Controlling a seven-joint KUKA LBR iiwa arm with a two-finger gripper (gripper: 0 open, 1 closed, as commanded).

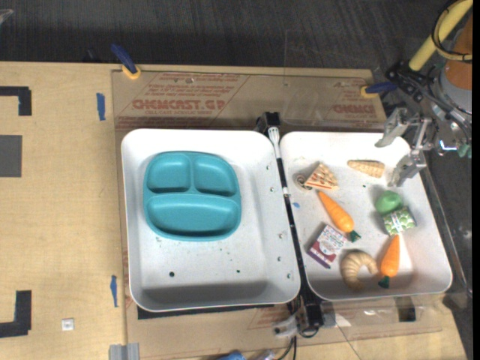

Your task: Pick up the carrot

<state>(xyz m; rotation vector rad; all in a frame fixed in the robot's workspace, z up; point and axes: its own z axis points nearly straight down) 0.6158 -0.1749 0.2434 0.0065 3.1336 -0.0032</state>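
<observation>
Two toy carrots lie in the right bin (pixel 435 272). One carrot (pixel 337 211) rests slantwise near the bin's middle, its green top pointing to the lower right. The second carrot (pixel 390 257) lies close to the front right corner, green top down. My gripper (pixel 400 153) hovers over the bin's far right corner, beside a pale bread piece (pixel 366 168). It is open, nothing sits between its fingers, and it stands well apart from both carrots.
The right bin also holds a waffle wedge (pixel 321 177), a green vegetable (pixel 388 202), a green cube (pixel 400 220), a croissant (pixel 358 267) and a purple packet (pixel 327 246). A teal divided plate (pixel 193 194) sits in the left bin (pixel 142 276).
</observation>
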